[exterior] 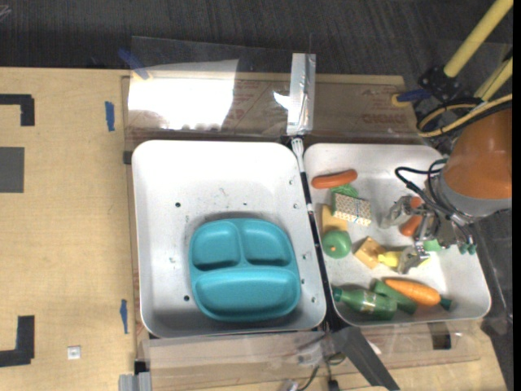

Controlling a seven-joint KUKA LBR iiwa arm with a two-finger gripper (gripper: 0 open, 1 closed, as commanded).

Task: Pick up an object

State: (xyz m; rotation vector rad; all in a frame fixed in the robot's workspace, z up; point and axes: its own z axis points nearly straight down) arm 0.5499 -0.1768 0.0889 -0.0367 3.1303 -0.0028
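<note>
**Gripper low over a crowded right bin**

Where the toy food is heaped in the right bin, the pieces lie close together: an orange carrot near the front wall, touching a green bottle-like toy on its left; a yellow piece just behind them; a green apple beside the dividing wall; a speckled box behind it; and a red sausage toward the back. The gripper hangs over the bin's right half, just beside the yellow piece and behind the carrot; whether its fingers are spread or pressed together cannot be told, and nothing can be seen held. The arm's orange band overhangs the bin's right rim. Bare floor remains at the bin's back right corner and along its right wall. The left bin carries a teal divided tray toward its front, with open white floor behind and to its left. Both bins sit on the worktop.
</note>
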